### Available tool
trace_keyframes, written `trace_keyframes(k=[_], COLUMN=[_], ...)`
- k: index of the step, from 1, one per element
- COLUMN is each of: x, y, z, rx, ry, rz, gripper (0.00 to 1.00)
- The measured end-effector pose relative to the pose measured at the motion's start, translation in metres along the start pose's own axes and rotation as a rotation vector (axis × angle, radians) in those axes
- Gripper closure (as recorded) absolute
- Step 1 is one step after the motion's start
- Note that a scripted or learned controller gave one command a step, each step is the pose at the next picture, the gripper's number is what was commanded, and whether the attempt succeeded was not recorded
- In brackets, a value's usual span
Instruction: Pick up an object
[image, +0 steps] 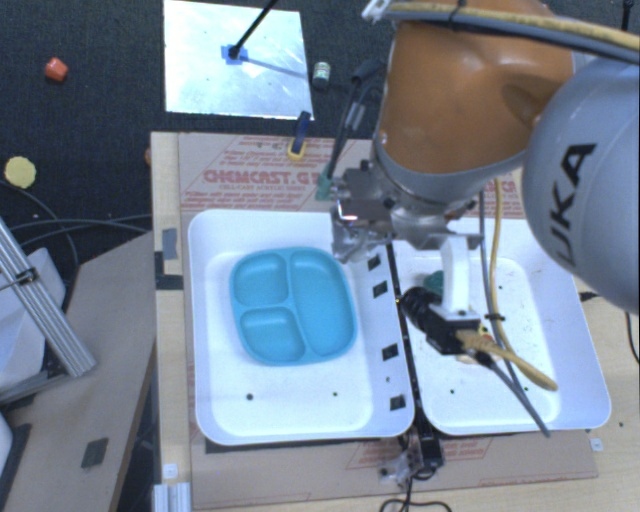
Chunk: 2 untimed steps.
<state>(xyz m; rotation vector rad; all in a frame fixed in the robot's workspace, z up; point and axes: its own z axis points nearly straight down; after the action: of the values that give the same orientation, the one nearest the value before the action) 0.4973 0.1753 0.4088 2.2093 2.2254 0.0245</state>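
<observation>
A blue divided plate (293, 305) lies in the left white bin (215, 400). A small dark green object (433, 284) peeks out near the left side of the right bin (570, 330), mostly hidden by the robot's hardware. My gripper (350, 243) hangs under the large orange and grey wrist, over the strip between the two bins, just above the plate's upper right corner. The wrist covers most of it.
Both bins rest on a cardboard sheet (250, 175). Behind them are a shiny metal sheet (238, 55), a blue and yellow pen-like object (299, 138) and a small cylinder (321, 72). A red piece (55, 68) and a yellow ball (19, 172) lie at far left.
</observation>
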Motion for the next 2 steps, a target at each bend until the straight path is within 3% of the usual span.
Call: trace_keyframes(k=[1, 2], x=[-0.001, -0.029], y=[0.0, -0.01], z=[-0.004, -0.034], rx=[0.008, 0.009], ry=[-0.005, -0.005], rz=[-0.005, 0.008], gripper=[1.0, 1.0])
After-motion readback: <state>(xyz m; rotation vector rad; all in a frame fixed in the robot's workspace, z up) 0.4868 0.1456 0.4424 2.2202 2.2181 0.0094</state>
